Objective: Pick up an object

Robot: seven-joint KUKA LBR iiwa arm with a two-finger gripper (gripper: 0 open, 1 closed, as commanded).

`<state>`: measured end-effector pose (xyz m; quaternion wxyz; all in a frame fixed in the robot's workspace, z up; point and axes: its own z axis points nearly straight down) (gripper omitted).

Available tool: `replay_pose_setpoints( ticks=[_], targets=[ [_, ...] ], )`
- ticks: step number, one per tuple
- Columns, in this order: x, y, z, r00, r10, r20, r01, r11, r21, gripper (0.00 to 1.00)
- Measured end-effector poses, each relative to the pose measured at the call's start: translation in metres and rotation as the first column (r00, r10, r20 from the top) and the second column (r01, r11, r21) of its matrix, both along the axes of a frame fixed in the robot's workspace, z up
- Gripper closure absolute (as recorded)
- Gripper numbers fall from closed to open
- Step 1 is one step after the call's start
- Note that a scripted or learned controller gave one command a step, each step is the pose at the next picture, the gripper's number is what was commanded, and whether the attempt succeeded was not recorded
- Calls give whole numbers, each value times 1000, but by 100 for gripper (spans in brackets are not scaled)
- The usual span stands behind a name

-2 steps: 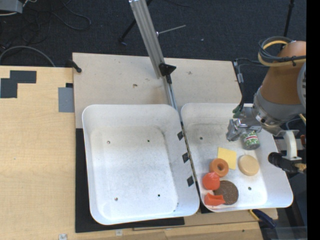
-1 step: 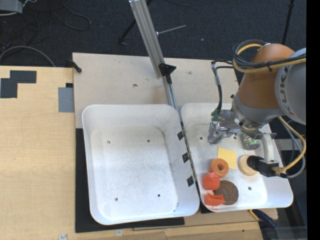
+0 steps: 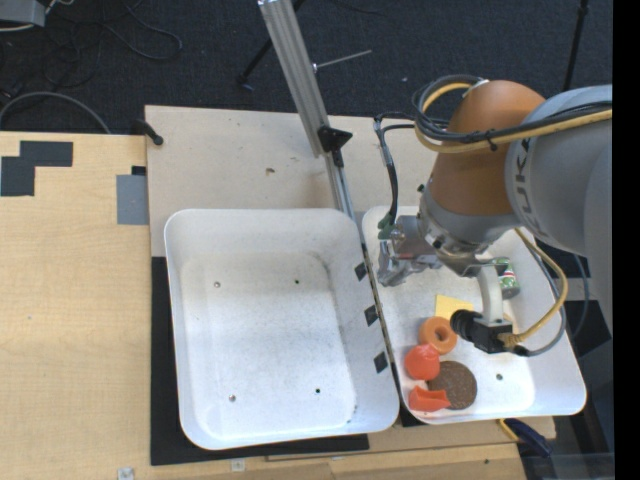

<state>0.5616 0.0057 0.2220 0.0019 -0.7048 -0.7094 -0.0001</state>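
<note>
Nearest to you, at the front edge of the right bin (image 3: 560, 393), lies a small cluster: a red curved piece (image 3: 429, 399) touching a brown disc (image 3: 455, 383), with a red rounded object (image 3: 421, 361) just behind them and an orange ring (image 3: 438, 333) behind that. A yellow flat piece (image 3: 452, 307) sits just beside the ring, partly under the arm's black fitting. You can see the grey arm (image 3: 560, 168) with its orange band (image 3: 480, 158) reaching in from the right and hanging over the back half of this bin. The tool (image 3: 397, 260) sits low at the bin's left wall, near the divide between the bins. Whether it is apart or together, you cannot tell from here, and nothing shows gripped in it. The left bin (image 3: 200, 238) lies alongside on the tabletop (image 3: 230, 158), its floor speckled with dark spots.
</note>
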Motion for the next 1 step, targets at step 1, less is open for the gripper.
replay_pose_setpoints(
  ticks=[1],
  targets=[
    [-2,44,7,1000,-3,0,3,1000,-1,100]
  ],
)
